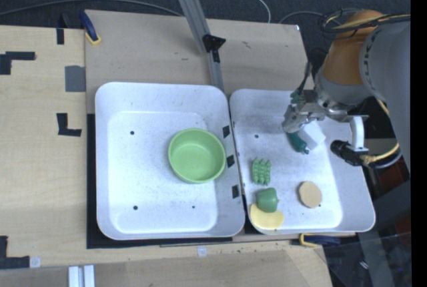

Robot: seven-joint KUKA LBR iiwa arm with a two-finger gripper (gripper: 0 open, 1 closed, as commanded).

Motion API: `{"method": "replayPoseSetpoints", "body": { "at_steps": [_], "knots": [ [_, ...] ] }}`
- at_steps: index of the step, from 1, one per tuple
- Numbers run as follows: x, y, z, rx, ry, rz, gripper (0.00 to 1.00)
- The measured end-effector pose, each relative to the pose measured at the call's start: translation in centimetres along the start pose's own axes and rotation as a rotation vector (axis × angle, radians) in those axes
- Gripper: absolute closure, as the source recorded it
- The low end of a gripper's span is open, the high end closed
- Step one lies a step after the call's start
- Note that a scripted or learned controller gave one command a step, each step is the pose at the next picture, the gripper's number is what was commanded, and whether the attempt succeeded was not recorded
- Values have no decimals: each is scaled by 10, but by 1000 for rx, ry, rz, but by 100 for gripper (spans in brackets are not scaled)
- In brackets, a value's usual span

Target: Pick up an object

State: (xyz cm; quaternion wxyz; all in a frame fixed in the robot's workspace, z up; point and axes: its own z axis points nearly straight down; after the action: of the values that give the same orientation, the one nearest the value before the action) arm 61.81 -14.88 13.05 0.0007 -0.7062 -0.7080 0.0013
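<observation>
While the arm (373,65) reaches in from the right w/ its orange band above the wrist, the gripper (298,127) hangs low over the upper part of the right bin (347,212), right above a small teal-and-white thing (305,142) lying on the bin floor. That thing sits touching or just under the gripper tip; can't tell which, and can't tell whether the gripper is clenched or released on anything, since the tip is small and blurred here. Nothing looks lifted off the floor, so I'd judge the pick as not done yet, approx at the approach/grasp stage, w/ the close and the lift still left. Further out in the same bin: a green ridged block (261,171) near the middle, a darker green lump (267,199) below it, touching a pale yellow piece (266,217) at the front-left corner, and a tan round disc (309,194) off to the right, well apart from the gripper. Any of these could serve as the object, but the teal-and-white one is nearest, so prob. the target. Over the divider, the left bin (127,212) holds a green bowl (197,155), upright, near its centre-right.
</observation>
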Motion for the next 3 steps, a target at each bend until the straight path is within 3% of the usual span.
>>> {"method": "replayPoseSetpoints", "body": {
  "at_steps": [3],
  "knots": [
    [-5,3,-140,-7,0,1,100]
  ]
}}
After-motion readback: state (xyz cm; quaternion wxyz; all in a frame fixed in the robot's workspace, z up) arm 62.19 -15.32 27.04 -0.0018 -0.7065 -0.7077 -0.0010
